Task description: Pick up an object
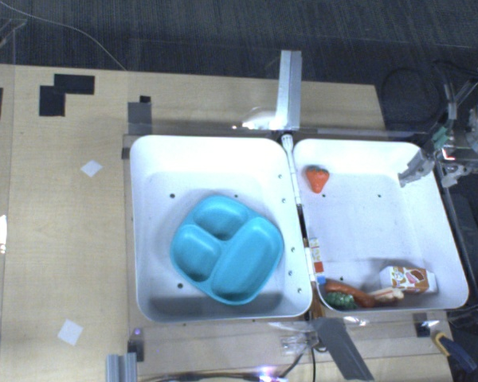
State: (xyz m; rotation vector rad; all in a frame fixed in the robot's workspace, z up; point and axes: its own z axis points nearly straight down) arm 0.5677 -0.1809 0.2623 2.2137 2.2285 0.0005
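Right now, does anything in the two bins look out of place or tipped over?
Nothing looks spilled or damaged. The small white printed carton lies on its side in the right white bin, near its front edge. The blue three-compartment plastic plate sits turned at an angle in the left white bin.

Blue divided plate [227, 249] in left bin [151, 213] — carton [407, 279], strawberry [317, 178] in right bin [382, 213].

Right bin [430, 213]: centre floor open. Strawberry [317, 178] near upper-left corner; carton [407, 278] and vegetables [346, 296] crowding front wall. Left bin [155, 213]: blue divided plate [227, 248] occupying middle.
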